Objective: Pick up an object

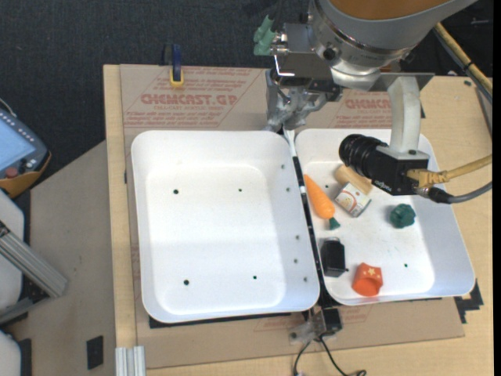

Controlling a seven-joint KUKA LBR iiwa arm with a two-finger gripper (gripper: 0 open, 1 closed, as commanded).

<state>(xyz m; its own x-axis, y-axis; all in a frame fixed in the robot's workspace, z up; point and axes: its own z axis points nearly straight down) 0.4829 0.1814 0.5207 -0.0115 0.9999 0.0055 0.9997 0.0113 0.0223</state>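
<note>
I cannot tell my gripper [291, 114] state; the toy carrot [318, 197] in the right bin [450, 251] looks light, rigid, slippery, best pinched mid-body.

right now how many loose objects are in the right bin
5: carrot by the left wall, cylinder beside it, green piece to the right, black block and orange-red piece near the front. The camera mount may hide more.

Both bins [211, 233] look like smooth, faintly glossy white plastic. Beneath them lies a matt brown cardboard sheet [203, 96]. The carrot [318, 197] in the right bin looks smooth plastic.
</note>
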